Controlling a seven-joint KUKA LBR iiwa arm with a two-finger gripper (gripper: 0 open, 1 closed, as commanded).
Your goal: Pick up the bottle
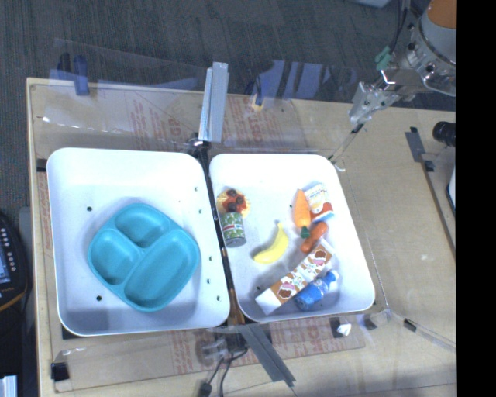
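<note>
The gripper hung above the bench, beyond the far right corner of the right bin and well apart from its contents. The state of its jaws could not be determined at this size; nothing was seen held in it. The grey wrist and the orange band sat at the upper right corner of the view.

The bottle, small, with a green label and a dark cap, lay in the right bin close to its left wall, about midway along that wall. A small red, yellow and dark item lay just beyond it, touching or nearly touching its far end. A banana lay near the middle of the bin, apart from the bottle.

Toward the right wall lay an orange carrot-shaped item, a small white carton just beside it, and a red-orange item on the near side of both. A long printed box lay slantwise near the front edge, with a blue packet touching it at the front right corner.

The left bin carried a blue divided tray with three compartments, placed near its centre.
</note>
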